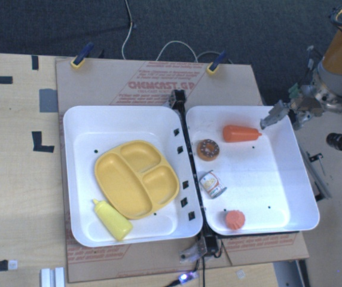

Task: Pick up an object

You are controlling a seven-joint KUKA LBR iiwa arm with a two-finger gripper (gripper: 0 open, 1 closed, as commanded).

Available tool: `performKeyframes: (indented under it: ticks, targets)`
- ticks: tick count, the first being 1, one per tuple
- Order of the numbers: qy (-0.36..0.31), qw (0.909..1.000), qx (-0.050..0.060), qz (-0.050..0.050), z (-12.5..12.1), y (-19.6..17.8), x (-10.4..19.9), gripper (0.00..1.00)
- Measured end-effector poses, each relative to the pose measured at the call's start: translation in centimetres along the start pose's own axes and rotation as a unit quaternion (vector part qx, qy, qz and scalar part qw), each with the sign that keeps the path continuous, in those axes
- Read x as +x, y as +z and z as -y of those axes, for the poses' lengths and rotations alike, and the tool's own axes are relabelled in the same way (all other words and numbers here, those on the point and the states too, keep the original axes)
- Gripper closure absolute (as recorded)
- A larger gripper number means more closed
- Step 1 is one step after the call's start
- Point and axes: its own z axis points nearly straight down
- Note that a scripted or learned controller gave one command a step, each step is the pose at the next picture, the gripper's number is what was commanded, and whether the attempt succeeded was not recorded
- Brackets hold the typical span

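Gripper [286, 117] just beside carrot [240, 133]

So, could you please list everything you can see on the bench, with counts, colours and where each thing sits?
bins: 2, white, side by side on the cardboard sheet
divided plate: 1, yellow, middle of the left bin
squeeze bottle: 1, yellow, left bin's near corner, against the plate's edge
carrot: 1, orange, far part of the right bin
doughnut: 1, brown with a pale ring, right bin, by the divider
small can: 1, silver with a label, right bin, on its side near the divider
round fruit: 1, orange-red, near edge of the right bin
clamps: 2, yellow and blue, far edge of the cardboard
end effector: 1, grey, over the right bin's far right corner, nothing between its fingers
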Motion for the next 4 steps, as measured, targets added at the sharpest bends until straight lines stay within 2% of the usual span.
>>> performKeyframes:
  ticks: [1, 4]
  targets:
    - [-0.002, 1.0, -0.007, 0.002, -0.3, -0.9, 0.1, 0.0]
    - [-0.002, 1.0, -0.005, 0.002, -1.2, 14.9, 0.6, 0.0]
